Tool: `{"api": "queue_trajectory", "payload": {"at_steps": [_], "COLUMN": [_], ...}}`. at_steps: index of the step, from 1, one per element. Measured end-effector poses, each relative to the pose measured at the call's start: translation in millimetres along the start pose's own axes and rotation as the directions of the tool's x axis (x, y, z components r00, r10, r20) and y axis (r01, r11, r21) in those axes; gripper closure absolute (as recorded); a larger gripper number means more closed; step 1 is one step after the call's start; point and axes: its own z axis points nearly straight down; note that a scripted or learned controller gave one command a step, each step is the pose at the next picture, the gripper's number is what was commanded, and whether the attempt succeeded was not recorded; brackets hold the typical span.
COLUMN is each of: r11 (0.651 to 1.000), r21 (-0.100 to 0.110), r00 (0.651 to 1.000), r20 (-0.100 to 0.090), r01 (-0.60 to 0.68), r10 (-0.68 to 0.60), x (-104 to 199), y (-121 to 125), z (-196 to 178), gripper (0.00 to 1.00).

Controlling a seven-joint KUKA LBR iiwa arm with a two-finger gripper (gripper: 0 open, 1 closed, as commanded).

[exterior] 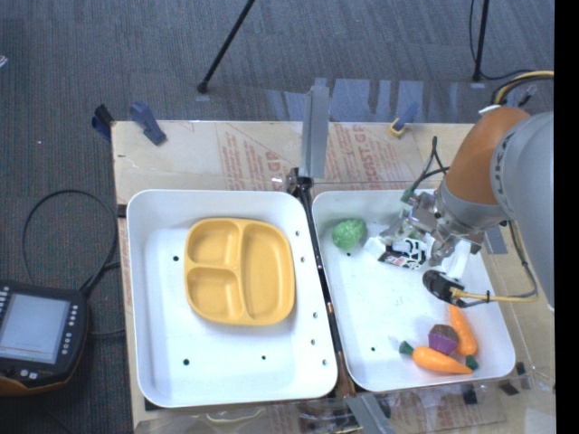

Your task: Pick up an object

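Two bins [145, 242] | gripper [418, 233] low in right bin over black-and-white object [404, 256] for a pick | finger state: cannot tell | carrots [443, 358] untouched

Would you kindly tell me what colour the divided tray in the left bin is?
Yellow; the divided tray shows best in the camera view.

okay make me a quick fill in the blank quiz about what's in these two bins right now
1. The yellow divided plate lies in the ____ bin.
2. The green ball lies in the ____ bin.
3. The two carrots are coloured ____.
4. The gripper is above the ____ bin.

Missing words: left; right; orange; right
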Motion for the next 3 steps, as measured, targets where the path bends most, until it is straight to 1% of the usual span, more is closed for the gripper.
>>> {"api": "queue_trajectory", "payload": {"at_steps": [1,2,3], "r11": [0.933,0.971,0.921], "r21": [0.006,0.000,0.039], "r00": [0.933,0.971,0.921], "r20": [-0.003,-0.002,-0.004], "r01": [0.360,0.239,0.389], "r10": [-0.360,-0.239,-0.389], "x": [-18,-45,-91], "y": [37,11,-94], "z": [1,0,-39], "gripper": [0.00,0.00,0.00]}}
